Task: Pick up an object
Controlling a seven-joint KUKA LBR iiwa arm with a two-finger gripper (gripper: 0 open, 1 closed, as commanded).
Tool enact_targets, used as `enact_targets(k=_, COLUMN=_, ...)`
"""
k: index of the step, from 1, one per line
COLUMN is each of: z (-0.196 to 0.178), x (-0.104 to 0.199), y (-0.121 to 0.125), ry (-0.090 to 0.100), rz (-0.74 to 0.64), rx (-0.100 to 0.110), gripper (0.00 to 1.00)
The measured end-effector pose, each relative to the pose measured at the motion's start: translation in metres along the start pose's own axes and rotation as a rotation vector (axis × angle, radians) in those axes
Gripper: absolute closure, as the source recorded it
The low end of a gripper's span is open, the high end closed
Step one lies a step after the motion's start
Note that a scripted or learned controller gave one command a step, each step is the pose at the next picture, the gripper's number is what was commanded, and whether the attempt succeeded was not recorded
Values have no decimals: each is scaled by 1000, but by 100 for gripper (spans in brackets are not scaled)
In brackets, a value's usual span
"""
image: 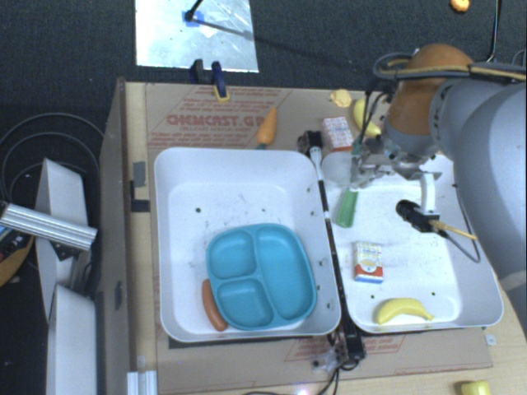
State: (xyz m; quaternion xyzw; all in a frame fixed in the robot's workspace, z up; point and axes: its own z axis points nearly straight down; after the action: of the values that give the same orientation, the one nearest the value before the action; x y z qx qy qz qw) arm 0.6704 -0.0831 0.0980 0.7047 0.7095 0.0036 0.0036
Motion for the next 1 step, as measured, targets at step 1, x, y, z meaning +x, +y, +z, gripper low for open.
enact_targets(k=1, z=1, x=0, y=0, ry=-1, rz=-1, rx=1, gripper=0)
